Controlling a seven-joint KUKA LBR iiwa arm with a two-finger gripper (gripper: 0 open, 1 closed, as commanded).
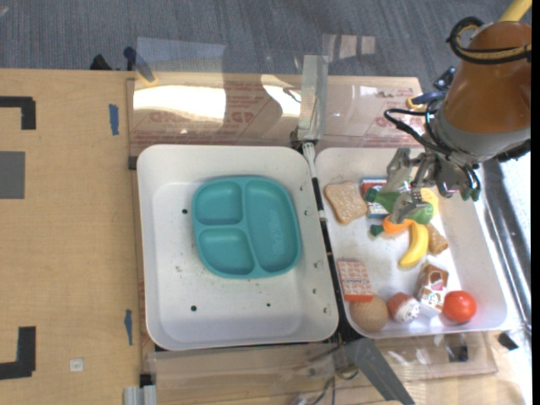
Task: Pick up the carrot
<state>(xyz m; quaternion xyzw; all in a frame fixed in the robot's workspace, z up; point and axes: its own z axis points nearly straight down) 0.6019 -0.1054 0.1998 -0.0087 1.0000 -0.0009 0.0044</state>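
Observation:
The carrot is a small orange piece with green leaves. It lies in the right bin, in its upper middle, between a bread slice and a banana. My gripper hangs right over the carrot's leafy end and hides part of it. The grey arm with its orange band comes in from the upper right. From this angle I cannot make out whether the carrot is gripped or only lies beneath the gripper.
Packed around the carrot are a bread slice, a banana, a pink wafer, a brown potato, a small carton and a tomato. The left bin holds a teal divided plate.

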